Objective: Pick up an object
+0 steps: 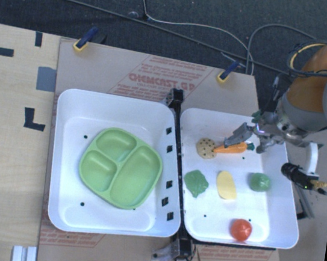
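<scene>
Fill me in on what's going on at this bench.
A grey robot arm reaches into the right bin, its gripper low over an orange carrot beside a cookie. A yellow piece, two green pieces and a red tomato lie untouched. The left bin holds a green divided plate.

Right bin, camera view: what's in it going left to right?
Green leafy piece → cookie → yellow piece → red tomato → green round piece. The carrot overlaps the cookie's span, so left out.
</scene>
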Motion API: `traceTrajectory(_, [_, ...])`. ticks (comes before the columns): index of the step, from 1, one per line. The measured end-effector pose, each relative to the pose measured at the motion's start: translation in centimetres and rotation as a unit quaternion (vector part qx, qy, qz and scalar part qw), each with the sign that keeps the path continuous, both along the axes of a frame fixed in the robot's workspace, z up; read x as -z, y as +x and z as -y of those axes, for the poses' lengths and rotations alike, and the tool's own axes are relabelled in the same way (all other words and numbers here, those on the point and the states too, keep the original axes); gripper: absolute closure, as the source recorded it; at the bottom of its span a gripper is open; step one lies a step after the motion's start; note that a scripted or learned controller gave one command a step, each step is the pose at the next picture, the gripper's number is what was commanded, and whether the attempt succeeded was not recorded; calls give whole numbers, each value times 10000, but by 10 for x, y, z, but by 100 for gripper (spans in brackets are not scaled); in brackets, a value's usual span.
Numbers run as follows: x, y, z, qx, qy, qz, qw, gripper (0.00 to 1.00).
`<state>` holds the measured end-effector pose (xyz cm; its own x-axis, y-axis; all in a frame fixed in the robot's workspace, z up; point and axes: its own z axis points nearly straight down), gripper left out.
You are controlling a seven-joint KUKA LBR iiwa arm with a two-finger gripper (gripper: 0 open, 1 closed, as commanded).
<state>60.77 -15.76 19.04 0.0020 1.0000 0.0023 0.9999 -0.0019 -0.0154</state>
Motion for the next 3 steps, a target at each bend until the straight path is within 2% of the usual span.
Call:
traceTrajectory(1, [-8, 3, 0, -18, -11, 70, 10000, 0])
traceTrajectory(3, [101, -2, 8, -19, -13, 46, 10000, 0])
